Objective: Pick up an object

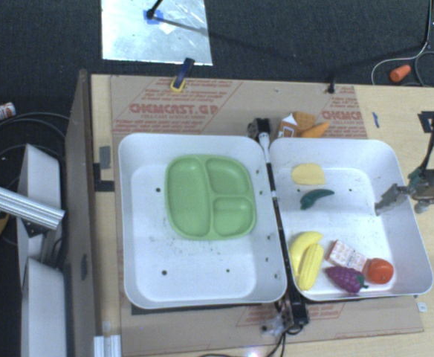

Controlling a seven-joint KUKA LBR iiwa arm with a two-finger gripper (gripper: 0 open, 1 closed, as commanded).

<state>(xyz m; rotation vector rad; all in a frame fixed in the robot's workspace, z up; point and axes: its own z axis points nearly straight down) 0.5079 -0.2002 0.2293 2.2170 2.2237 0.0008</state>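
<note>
The gripper [389, 198] hangs over the right bin's [366, 155] right edge; whether it is open or closed I cannot tell. The dark green pepper [315, 197] lies nearest, to its left, long axis running left-right.

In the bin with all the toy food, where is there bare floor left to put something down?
Right bin: bare floor runs through the middle and along the right side, between the dark green pepper above and the red-and-white block below. The front edge is crowded: bananas, purple grapes, tomato. The gripper sits at the right wall.
</note>
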